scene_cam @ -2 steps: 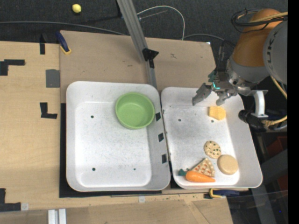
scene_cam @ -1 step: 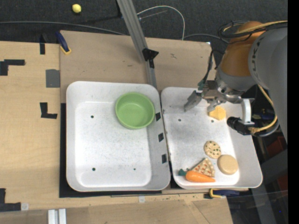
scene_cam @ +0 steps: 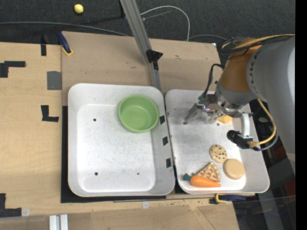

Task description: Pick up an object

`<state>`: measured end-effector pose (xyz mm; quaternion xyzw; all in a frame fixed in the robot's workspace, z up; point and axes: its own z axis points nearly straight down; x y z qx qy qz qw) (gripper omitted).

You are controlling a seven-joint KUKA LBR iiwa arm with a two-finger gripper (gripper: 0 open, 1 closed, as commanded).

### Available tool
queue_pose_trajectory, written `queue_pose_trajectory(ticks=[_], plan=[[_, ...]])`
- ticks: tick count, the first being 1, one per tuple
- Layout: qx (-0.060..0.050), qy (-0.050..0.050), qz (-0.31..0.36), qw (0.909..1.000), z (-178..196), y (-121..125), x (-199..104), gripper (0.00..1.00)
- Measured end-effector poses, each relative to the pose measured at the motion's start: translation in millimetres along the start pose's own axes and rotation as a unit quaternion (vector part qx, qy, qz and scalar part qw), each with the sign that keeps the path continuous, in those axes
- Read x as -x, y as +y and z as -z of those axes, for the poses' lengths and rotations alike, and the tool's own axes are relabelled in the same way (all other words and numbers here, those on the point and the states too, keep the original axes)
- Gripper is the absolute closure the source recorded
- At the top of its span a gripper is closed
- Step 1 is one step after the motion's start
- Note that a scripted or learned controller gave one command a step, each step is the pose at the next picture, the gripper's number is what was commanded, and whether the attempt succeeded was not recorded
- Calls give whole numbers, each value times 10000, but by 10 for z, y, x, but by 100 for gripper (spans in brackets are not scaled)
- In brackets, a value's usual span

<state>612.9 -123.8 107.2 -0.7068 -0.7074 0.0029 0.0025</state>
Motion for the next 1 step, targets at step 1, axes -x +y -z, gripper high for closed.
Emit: queue_pose_trajectory(ticks=[1], plan=[[25, -4, 8, 10000, -197, -2, -7, 0]])
